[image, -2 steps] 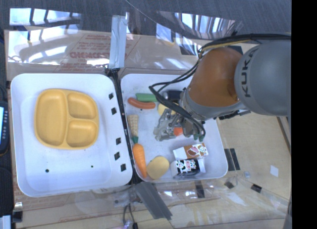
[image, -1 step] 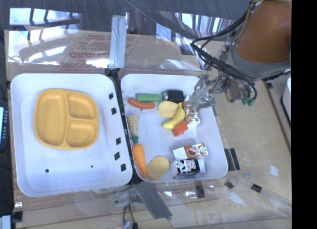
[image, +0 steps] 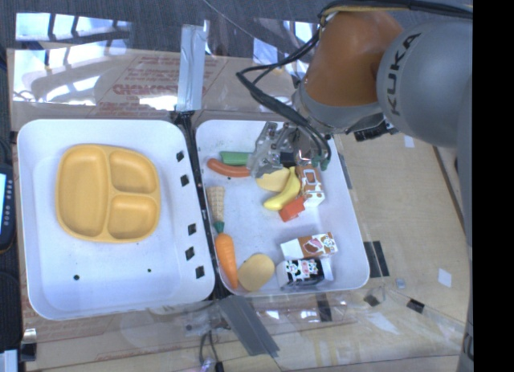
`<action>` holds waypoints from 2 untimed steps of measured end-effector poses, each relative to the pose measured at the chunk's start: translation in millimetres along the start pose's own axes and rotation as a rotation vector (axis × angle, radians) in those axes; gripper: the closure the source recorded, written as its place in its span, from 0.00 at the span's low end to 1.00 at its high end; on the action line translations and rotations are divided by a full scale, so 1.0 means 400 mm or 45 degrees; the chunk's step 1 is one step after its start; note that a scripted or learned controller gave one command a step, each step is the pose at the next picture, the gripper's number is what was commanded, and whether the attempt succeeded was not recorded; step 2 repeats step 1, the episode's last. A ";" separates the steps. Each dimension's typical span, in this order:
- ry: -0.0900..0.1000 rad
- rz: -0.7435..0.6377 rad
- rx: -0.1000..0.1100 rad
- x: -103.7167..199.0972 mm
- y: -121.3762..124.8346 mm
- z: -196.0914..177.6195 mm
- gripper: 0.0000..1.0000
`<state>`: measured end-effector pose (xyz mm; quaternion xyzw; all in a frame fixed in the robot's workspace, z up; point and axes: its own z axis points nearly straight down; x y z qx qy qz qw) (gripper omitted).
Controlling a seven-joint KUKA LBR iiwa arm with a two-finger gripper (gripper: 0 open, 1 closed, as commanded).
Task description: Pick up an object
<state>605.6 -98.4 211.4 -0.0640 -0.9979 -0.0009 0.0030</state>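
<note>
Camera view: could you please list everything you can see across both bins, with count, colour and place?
Divided tray: 1, yellow, left bin.
Hot dog: 1, red-orange, right bin, top left.
Green piece: 1, above the hot dog.
Banana: 1, yellow, under the gripper.
Orange block: 1, below the banana.
Cone: 1, tan, left wall.
Carrot: 1, orange, bottom left.
Potato: 1, tan, beside the carrot.
Cartons: 2, white, bottom right.
Gripper: 1, metal, over the right bin's top.
</note>
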 end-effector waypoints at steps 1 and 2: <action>-0.011 -0.002 0.002 -0.005 -0.001 -0.034 1.00; -0.011 -0.002 0.002 -0.005 -0.001 -0.034 1.00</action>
